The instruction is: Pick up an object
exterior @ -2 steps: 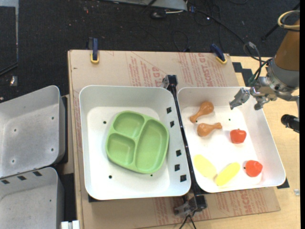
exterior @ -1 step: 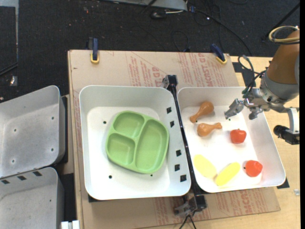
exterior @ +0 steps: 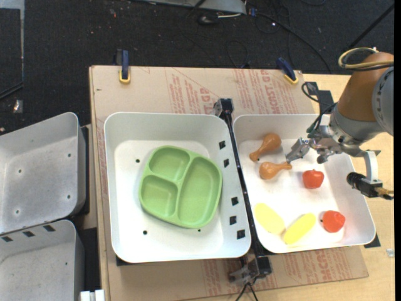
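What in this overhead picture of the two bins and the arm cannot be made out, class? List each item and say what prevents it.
- Gripper, camera view: its fingers are too small and blurred to tell open from shut.
- Arm: cut off by the right edge.
- Right bin: part of its far right floor is hidden under the arm.
- Two red objects: too small to identify.
- Two yellow objects: touching or apart, unclear.

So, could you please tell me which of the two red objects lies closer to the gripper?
The upper red object, just below the gripper; the other sits lower.
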You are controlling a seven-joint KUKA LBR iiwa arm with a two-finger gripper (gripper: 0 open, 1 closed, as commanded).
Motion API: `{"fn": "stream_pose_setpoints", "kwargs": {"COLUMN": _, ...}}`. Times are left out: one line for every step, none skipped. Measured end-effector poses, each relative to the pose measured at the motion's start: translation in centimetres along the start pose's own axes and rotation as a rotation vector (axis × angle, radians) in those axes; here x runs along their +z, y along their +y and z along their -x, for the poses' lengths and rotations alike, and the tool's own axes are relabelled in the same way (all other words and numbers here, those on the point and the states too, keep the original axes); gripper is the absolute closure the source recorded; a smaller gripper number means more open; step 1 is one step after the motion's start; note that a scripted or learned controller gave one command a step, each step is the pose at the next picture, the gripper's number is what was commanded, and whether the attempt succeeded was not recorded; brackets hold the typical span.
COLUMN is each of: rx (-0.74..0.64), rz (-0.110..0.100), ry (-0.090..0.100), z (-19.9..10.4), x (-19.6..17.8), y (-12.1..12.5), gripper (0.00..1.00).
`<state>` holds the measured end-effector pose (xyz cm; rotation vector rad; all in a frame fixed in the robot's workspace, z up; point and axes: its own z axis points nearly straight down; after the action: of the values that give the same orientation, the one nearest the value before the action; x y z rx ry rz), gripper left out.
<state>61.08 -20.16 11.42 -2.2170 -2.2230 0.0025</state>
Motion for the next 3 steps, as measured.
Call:
{"fn": "stream_pose_setpoints", "kwargs": {"rx": 0.001, "rz": 0.007, "ry": -0.002, "z": 0.0, "x": 2.0, "y": 0.2, "gripper": 0.00}}
{"fn": "stream_pose_setpoints", "kwargs": {"rx": 0.000, "rz": 0.006, "ry": -0.001, "z": -0.1, "x": 1.1, "y": 0.1, "gripper": 1.00}}
{"fn": "stream_pose_setpoints", "kwargs": {"rx": -0.001, "rz": 0.010, "ry": -0.003, "z": -0.6, "x": -3.9, "y": 1.1, "gripper": 1.00}}
